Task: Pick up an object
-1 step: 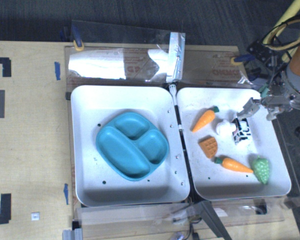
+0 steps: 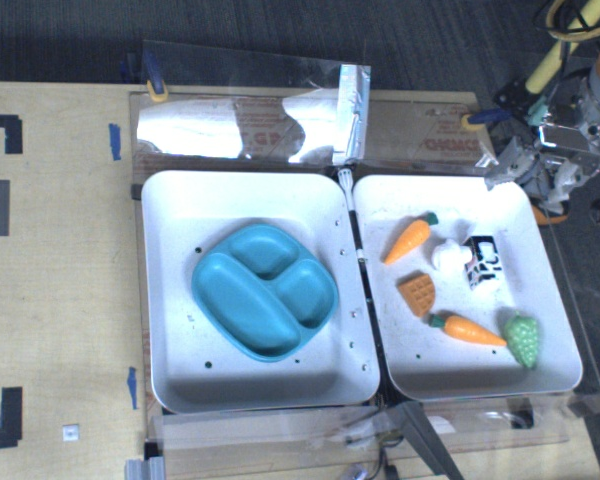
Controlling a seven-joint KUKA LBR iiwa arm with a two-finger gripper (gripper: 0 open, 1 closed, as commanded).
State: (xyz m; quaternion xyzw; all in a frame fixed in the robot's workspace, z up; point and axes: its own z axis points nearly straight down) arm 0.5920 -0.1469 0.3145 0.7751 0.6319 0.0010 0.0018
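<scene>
I see the end effector (image 2: 550,168) poised over the right white plastic bin's (image 2: 555,268) far corner, its grip impossible to tell, while two orange toy carrots (image 2: 408,239) lie inside.

two bins (image 2: 160,268), two carrots (image 2: 410,239), one plate (image 2: 264,290)

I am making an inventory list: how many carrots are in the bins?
2. One carrot lies near the top left of the right bin; the other carrot lies lower, beside the green toy. None seems hidden.
</scene>
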